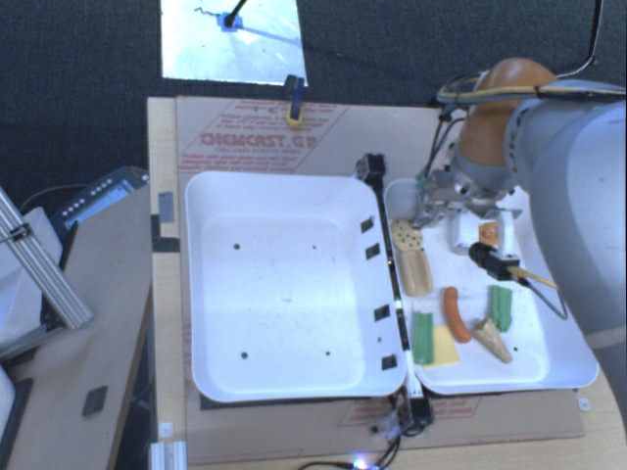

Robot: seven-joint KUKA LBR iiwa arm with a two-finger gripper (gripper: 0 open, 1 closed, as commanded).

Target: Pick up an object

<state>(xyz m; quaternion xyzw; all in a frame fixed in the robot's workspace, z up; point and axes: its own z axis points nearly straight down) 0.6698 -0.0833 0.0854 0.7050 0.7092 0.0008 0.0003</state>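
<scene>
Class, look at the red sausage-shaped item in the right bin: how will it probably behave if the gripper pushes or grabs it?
The red sausage looks rounded and lies flat on the right bin floor, so a sideways push would probably roll it. Its smooth, curved sides might slip between two fingers. It seems small, likely light plastic.

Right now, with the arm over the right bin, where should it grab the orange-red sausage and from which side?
Grip the orange-red sausage across its narrow middle, coming straight down from above. It lies flat on the right bin floor, long axis running roughly away from the camera, with bare floor on both long sides, so the fingers should probably close across its width. The gripper is at the bin's far end.
</scene>
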